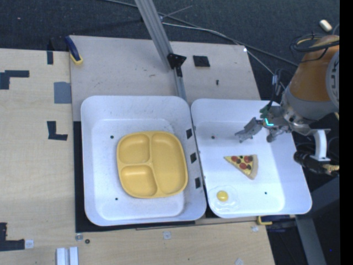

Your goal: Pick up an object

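A: Yellow divided plate [151, 164] sits in the left white bin [94, 115], three compartments, nothing in them. What is in the right one?

B: Right bin [287, 200] holds a toy pizza slice [243, 164], crust toward the near right, point toward the left. Nearer the front edge lies a small fried egg [223, 196], white with a yellow yolk.

A: Position of the jaws [258, 129]?

B: Over the right bin's far half, arm [311, 87] entering from the right, orange band visible above the wrist. One dark finger [246, 131] angles out toward the left, the other [274, 133] sits closer to the wrist. They stand spread apart, nothing between them.

A: Slice relative to them?

B: Nearer the camera than the jaws, flat on the bin floor, near but apart from both fingers. Egg is farther off, well apart.

A: Worktop [127, 65]?

B: Pale wood, black tape marks at the left.
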Action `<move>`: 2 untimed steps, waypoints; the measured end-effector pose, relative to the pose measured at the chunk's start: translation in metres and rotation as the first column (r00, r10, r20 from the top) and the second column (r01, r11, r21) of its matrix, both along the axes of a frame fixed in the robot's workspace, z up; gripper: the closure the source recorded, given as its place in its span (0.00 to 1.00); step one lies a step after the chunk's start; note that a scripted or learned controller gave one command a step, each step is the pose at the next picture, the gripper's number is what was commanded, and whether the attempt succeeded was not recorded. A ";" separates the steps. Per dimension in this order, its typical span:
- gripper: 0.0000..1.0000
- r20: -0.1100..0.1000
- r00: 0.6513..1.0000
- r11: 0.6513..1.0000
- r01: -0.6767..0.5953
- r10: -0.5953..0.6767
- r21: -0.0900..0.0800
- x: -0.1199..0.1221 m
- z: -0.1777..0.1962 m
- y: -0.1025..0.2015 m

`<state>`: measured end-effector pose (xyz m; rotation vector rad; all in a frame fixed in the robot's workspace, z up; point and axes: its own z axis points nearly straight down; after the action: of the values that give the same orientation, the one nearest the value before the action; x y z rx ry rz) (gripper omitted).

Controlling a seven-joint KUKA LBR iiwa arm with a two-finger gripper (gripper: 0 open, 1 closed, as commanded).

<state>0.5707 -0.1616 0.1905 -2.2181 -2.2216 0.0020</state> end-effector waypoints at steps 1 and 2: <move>0.00 0.001 1.000 1.000 0.000 0.000 0.000 0.000 0.000 0.000; 0.00 -0.003 1.000 1.000 0.000 0.000 -0.001 0.005 -0.046 0.003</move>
<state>0.5758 -0.1589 0.1449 -2.2167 -2.2207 0.0064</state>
